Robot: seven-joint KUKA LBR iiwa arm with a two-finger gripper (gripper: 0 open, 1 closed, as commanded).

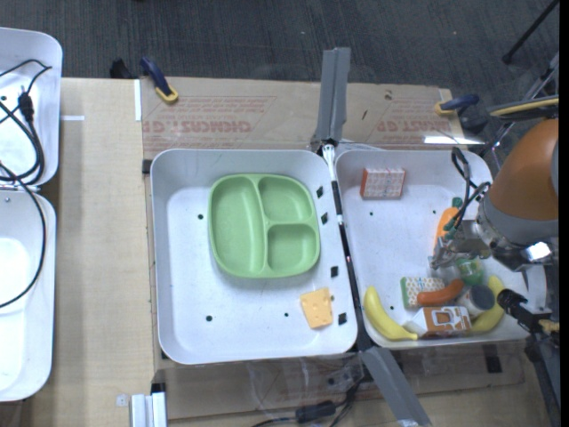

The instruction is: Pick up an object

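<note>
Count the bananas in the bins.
2, both in the right bin: one banana at its front-left corner, another at the front right, partly hidden under the gripper. More may be hidden.

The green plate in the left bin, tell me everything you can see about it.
The green plate is pale green and looks like smooth plastic, a rounded square with three sections: one long section down its left side and two smaller ones on its right. All three sections look bare. It lies flat and right side up on the floor of the left bin, toward the back and middle. Nothing touches it; a yellow cheese slice lies apart, nearer the front.
</note>
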